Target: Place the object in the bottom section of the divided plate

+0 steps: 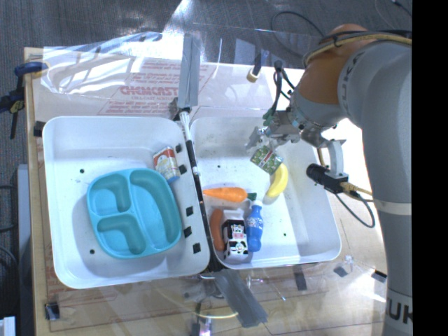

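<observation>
A light blue divided plate (171,215) with three sections lies in the left bin (63,152), and nothing lies in its sections. My gripper (267,143) hangs over the upper part of the right bin (318,222), far to the right of the plate. A small green-and-white patterned packet (267,160) sits directly under the gripper tip, and I cannot tell whether it is held or resting on the bin floor. A yellow banana (278,183) lies just below and right of the packet.
A small red-and-white can (166,163) stands in the left bin by the plate's upper right edge. In the right bin lie an orange carrot (225,194), a blue bottle (253,227), a brown sausage (216,229) and a cow-patterned carton (236,239). A black cable (350,194) hangs beside the arm.
</observation>
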